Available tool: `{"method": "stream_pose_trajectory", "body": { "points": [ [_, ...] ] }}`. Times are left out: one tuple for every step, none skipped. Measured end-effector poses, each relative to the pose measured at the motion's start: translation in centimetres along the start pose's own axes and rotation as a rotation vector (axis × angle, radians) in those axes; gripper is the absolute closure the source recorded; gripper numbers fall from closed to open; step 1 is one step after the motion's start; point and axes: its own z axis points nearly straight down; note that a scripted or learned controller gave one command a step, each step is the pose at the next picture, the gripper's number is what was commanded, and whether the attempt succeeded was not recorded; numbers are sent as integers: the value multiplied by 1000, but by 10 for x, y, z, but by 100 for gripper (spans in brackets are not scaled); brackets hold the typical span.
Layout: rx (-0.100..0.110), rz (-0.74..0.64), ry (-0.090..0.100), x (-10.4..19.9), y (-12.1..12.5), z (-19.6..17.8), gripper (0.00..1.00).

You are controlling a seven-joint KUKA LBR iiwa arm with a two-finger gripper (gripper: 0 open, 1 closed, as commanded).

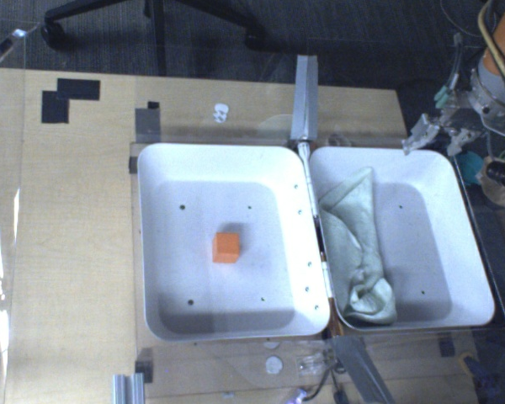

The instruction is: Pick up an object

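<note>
Small orange foam-like cube (pixel 226 247) sat mid-floor of smooth left white plastic bin (pixel 156 225), open room all round | crumpled pale grey cloth (pixel 355 251) hugged right white bin's (pixel 454 251) left wall | hand (pixel 438 133) hovered at right bin's far rim, finger spread unclear.

A robotics laboratory is indicated: a pale wooden bench (pixel 67 251) carries two shallow white plastic bins (pixel 151 225) fixed side by side with a grey metal bar (pixel 305 99) between them, black tape marks (pixel 67 98) are stuck on the benchtop, the black star base of an office chair (pixel 156 7) stands on dark carpet, and loose cables (pixel 467 11) hang at upper right
</note>
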Motion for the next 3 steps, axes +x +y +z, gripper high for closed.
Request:
{"method": "stream_pose_trajectory", "body": {
  "points": [
    [-1,-179,-1,-30,11,127,0],
    [-9,-185,-5,-29,14,113,100],
    [-6,-171,-2,-5,12,19,100]
  ]
}}
